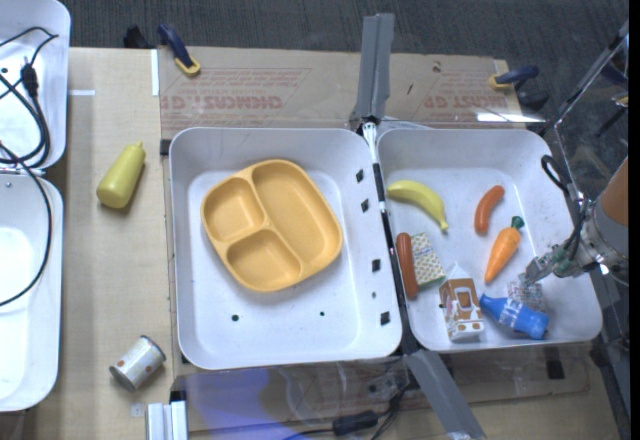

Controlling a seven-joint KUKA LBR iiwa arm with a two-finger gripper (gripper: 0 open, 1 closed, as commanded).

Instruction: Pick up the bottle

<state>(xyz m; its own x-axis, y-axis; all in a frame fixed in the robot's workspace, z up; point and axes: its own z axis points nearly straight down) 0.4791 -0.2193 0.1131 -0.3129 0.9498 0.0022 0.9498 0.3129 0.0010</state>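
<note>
Blue bottle [516,316] under tool [537,275]

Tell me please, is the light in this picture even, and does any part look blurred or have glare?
In the camera view the light is soft and fairly even, with faint shadows under the yellow divided plastic plate; the small blue plastic bottle is sharp enough to recognise; the tool looks slightly blurred against the right white bin; a bluish glare shows at the bench's front edge.

upside-down red print on the cardboard sheet [300,88] behind the bins, too blurred to read
</note>
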